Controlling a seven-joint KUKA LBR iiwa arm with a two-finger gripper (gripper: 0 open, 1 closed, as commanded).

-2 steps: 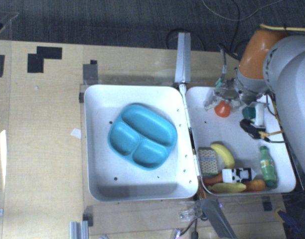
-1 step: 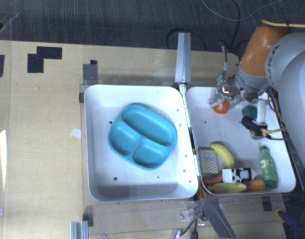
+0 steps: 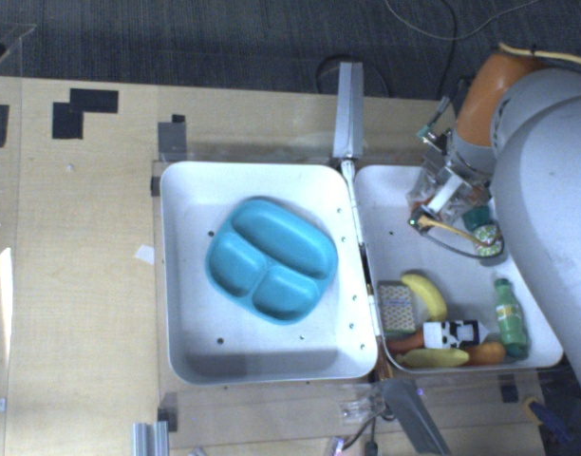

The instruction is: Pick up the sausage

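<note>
The arm (image 3: 547,179) covers the right bin's (image 3: 390,218) right side, and the gripper (image 3: 440,198) at its far end is a blur of wires and metal; whether it is wide or narrow I cannot tell; the reddish sausage (image 3: 435,335) lies at the near edge, partly under a black-and-white item (image 3: 459,332), between two bananas (image 3: 426,295), well apart from the gripper; a green bottle (image 3: 508,316) stands right of it; the left bin (image 3: 191,255) holds a blue divided plate (image 3: 271,259).
</note>
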